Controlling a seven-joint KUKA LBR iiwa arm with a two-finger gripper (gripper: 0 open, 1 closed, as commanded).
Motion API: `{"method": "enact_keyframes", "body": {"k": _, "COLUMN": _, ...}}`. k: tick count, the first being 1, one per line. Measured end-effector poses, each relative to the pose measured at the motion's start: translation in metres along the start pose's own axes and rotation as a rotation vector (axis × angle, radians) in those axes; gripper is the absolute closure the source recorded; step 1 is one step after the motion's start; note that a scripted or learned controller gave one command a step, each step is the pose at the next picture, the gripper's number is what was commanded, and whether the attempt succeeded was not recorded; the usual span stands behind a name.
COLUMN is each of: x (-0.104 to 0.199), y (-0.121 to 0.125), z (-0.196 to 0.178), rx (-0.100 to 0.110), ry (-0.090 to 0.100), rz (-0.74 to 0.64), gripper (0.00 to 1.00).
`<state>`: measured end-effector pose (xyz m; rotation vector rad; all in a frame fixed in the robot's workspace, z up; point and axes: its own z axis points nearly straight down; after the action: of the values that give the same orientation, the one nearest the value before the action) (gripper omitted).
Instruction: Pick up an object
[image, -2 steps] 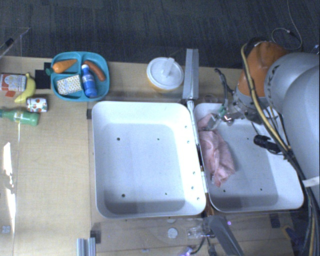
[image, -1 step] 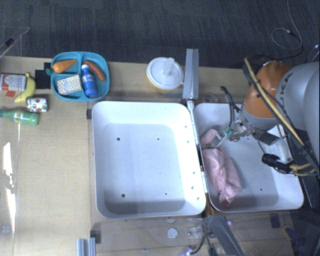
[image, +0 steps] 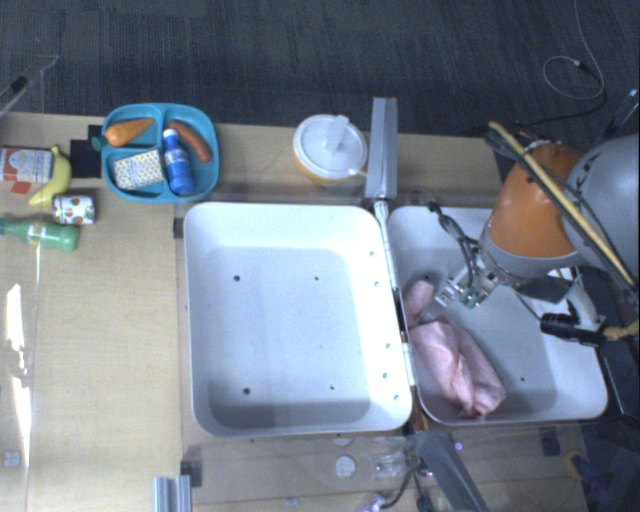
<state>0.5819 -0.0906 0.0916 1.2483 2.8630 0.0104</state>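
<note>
From my seat I see the claw (image: 468, 291) low over the right bin (image: 560, 390), sitting just at the upper right end of the pink cloth (image: 452, 356); its tip is a small cluster of grey and green parts, and I cannot tell whether it stands apart or together, nor whether it touches the cloth or merely hangs just above it. Working across from the left: at about nine o'clock on the bench (image: 90, 380) lie a small carton (image: 24, 165), a yellow banana (image: 54, 177), a little can (image: 73, 209) and a green bottle (image: 42, 234), all close together. Toward eleven o'clock is a blue divided tray (image: 203, 135) with toy food in its compartments, an orange carrot (image: 131, 131) at its upper left and a blue bottle (image: 177, 162) in the middle. At twelve o'clock a yellow bowl with a white lid (image: 330, 148) stands just beyond the bins. The left bin (image: 290, 310) takes up the centre, its rim touching the right bin's rim. In the right bin, the pink cloth lies crumpled along the left wall, running from the centre of that bin down toward five o'clock. Cables (image: 448, 228) loop just above the claw. The arm (image: 560, 215) comes in from three o'clock, its orange band facing me, the wrist bent down and leftward into the bin.
</note>
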Motion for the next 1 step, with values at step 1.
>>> {"method": "enact_keyframes", "body": {"k": 1, "x": 0.0003, "y": 0.0035, "z": -0.0116, "rx": -0.005, "ry": 0.000, "rz": 0.000, "gripper": 1.00}}
